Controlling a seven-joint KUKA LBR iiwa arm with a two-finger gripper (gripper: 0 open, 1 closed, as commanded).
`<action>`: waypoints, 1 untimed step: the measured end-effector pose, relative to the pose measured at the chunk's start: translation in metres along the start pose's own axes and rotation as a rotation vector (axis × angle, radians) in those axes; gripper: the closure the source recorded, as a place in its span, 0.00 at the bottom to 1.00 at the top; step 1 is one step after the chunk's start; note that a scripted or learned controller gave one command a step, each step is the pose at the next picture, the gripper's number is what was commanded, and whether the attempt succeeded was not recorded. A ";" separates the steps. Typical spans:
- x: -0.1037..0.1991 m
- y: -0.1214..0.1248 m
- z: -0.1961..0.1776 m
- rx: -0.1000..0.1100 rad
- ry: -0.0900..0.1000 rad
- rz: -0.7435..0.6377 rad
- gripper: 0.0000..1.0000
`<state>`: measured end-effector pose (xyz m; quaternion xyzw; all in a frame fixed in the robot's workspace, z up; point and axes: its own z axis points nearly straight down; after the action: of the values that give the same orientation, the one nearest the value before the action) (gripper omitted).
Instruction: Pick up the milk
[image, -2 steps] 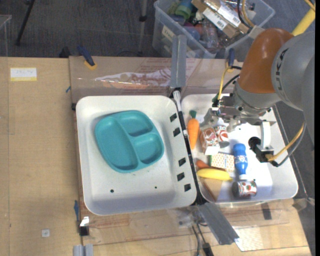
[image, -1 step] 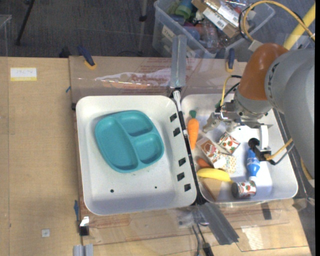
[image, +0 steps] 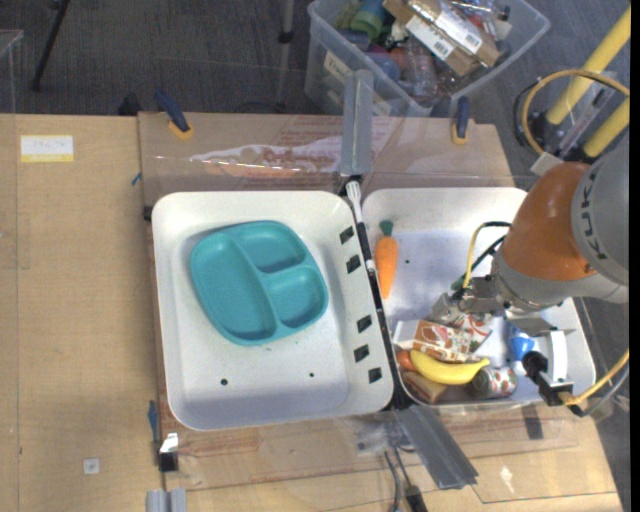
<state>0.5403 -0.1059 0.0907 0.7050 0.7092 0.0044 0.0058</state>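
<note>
Milk carton (image: 452, 337) lies tilted in the near part of the right bin (image: 440, 205), resting on a banana (image: 447, 370) and crowded by a brown item at the bin's near left corner and a small can (image: 500, 380) to its right. The gripper (image: 478, 300) hangs right over the carton's upper end, under the arm's orange band (image: 550, 235), but its tips are buried against the carton and I cannot tell how wide it stands or whether it has hold of anything.

As I judge it, the main risk is a poor bite: the carton sits aslant on a round banana, so it may slide or roll out, or the banana may be snagged along with it. The divider between the bins and the near wall hem the pile in closely. Open floor lies toward the far side of the right bin, past the carrot (image: 385, 262), and straight up. The left bin (image: 200, 395) holds a teal divided plate (image: 258, 282).
</note>
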 end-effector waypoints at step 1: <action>0.011 -0.047 -0.006 -0.032 -0.006 -0.013 0.00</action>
<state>0.4932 -0.0956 0.0956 0.7002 0.7136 0.0137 0.0194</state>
